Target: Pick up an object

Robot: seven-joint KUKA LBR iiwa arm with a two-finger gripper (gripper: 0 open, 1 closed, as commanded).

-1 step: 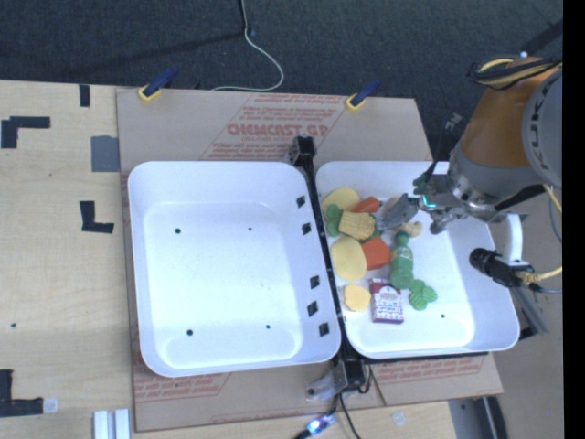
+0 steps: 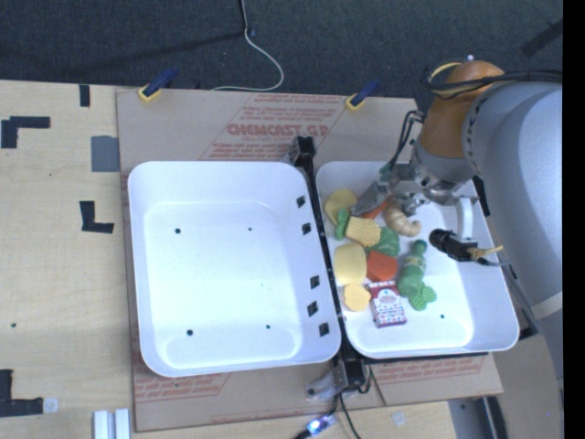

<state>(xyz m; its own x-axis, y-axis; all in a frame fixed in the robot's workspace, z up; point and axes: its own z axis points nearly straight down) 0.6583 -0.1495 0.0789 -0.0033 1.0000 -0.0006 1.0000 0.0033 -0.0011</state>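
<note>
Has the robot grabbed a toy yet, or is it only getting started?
Done: the arm has reached into the right bin, with its gripper low over the pile of toy food. In hand: nothing I can see lifted; the toys all lie in the bin. Left: close on one piece, maybe the beige one beside it, and raise it.

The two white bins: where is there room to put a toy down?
The left shallow white plastic bin is bare white floor from wall to wall. In the right white bin, toys crowd the left half, from the pale yellow oval block down to the small red-and-white carton. The end effector hovers over the top. The bottom right corner is free.
</note>
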